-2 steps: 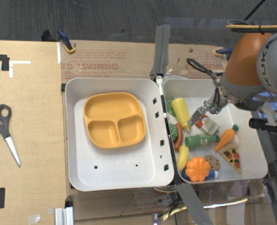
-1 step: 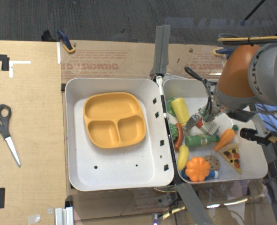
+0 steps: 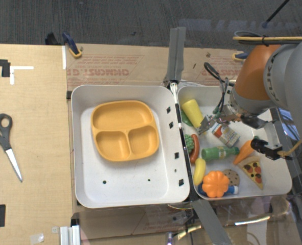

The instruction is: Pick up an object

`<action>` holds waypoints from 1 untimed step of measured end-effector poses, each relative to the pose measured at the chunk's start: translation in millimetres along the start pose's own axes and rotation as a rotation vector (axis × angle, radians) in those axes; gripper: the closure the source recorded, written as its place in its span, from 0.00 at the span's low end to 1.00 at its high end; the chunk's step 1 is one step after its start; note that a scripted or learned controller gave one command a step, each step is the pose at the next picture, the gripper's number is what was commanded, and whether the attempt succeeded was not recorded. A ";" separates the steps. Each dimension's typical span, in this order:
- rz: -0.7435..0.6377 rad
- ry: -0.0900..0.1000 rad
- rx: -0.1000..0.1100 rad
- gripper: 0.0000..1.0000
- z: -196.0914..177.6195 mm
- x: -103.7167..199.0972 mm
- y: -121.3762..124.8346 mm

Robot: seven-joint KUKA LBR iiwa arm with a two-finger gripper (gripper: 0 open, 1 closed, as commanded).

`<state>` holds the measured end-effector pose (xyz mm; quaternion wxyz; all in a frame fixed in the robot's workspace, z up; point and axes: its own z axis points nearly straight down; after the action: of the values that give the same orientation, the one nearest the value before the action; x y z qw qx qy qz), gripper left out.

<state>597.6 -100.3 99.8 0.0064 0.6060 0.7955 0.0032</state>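
We see the bench (image 3: 28, 188) carrying two shallow white bins side by side. The left bin (image 3: 84, 188) holds an orange three-compartment plate (image 3: 124, 129), which lies toward the bin's far edge. The grey arm (image 3: 288, 70), with its orange band (image 3: 255, 78), reaches over the far right corner of the right bin (image 3: 281, 185).

The right bin is crowded with toy food. A yellow bottle (image 3: 192, 112) lies tilted near its far left corner. A green bottle (image 3: 220, 152) lies on its side around the middle. An orange pumpkin (image 3: 215, 184) sits by the near edge, with a yellow banana (image 3: 199, 171) just to its left along the left wall. A pizza slice (image 3: 253, 171) rests toward the near right corner, and an orange carrot (image 3: 244, 153) lies just beyond it. A red and green piece (image 3: 193, 145) sits against the left wall.

The gripper (image 3: 215, 120) hangs low inside the right bin, between the yellow bottle and a small red and white packet (image 3: 226, 135). Whether it is spread or closed, we cannot tell from this view.

A pair of scissors (image 3: 6, 144) lies on the bench near its left edge.
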 end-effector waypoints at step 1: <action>0.112 0.001 0.009 0.00 0.9 -15.0 40.6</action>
<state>640.8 -104.0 99.5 0.0031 0.6495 0.7603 0.0006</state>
